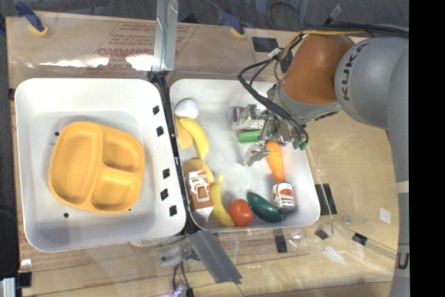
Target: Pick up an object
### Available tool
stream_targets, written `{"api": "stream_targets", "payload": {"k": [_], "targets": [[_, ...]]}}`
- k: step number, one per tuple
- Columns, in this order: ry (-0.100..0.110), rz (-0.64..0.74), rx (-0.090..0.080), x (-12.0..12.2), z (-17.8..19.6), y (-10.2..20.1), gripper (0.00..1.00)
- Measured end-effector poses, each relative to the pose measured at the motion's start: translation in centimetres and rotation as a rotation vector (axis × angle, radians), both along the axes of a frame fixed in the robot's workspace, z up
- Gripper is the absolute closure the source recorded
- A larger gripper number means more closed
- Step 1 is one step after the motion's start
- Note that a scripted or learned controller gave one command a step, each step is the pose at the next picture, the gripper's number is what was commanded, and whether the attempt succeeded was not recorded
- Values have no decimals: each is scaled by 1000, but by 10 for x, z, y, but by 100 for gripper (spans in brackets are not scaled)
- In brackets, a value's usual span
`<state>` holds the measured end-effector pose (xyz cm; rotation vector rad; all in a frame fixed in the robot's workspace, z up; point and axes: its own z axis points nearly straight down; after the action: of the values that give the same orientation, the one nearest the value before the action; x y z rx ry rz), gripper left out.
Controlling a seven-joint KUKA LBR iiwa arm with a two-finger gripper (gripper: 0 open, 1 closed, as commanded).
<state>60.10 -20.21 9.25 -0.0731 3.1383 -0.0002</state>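
Orange carrot [277, 161] lies at 3 o'clock in the right bin [306, 181], touching the gripper [259, 151]. I judge it the target; whether the claw is clenched, I cannot tell.

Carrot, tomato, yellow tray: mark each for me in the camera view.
carrot [277, 161], camera view, middle of its orange body
tomato [240, 212], camera view, centre of its red top
yellow tray [96, 167], camera view, ridge between its compartments
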Motion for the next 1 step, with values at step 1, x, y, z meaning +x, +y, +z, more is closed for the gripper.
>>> {"api": "stream_targets", "payload": {"k": [1], "targets": [[2,-58,1,-20,0,3,0]]}}
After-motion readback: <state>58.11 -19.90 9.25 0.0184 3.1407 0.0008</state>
